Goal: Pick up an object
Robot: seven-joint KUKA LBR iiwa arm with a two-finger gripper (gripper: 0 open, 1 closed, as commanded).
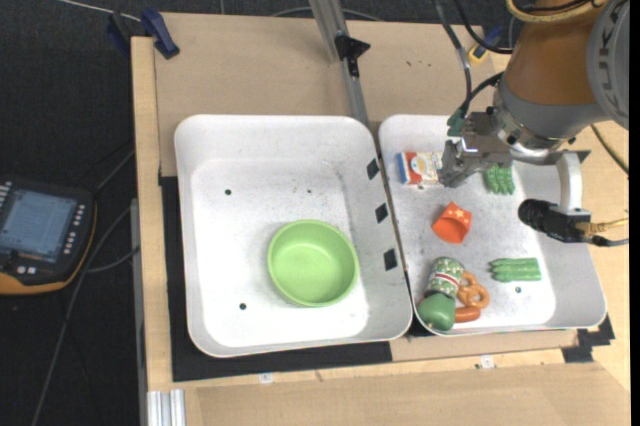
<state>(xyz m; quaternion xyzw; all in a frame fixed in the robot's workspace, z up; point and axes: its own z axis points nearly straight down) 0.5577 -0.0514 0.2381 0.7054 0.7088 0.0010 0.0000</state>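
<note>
The gripper point(455, 164) sits low over the far-left part of the right bin point(560, 314), arm coming in from the right w/ its orange band above. Fingers point down & look close together, just right of a small red-white-blue carton point(418, 168), which lies near the bin's left wall. Can't make out anything between the fingers; whether they touch the carton is too tight to call from this angle. So nothing is held as far as the view shows.

Step in hand, as I read it: the reach/descend phase of a grasp, aimed at the carton or the gap beside it. No lift yet.

Other candidates in the right bin: an orange cup point(452, 223) on its side near the middle, a green ridged piece point(499, 179) just right of the gripper, another green ridged piece point(515, 268) nearer & to the right, and a cluster at the near-left corner, a patterned mug point(445, 274) w/ a pretzel-like toy point(471, 294) & a green rounded thing point(436, 312). The left bin point(200, 154) holds a green bowl point(313, 262), well apart from the action.

Next move calls for: fingers opened enough to straddle the carton, shifted a bit left so it sits between them, then close & lift straight up. Risk, in my view: the carton gets nudged toward the wall instead of gripped.
</note>
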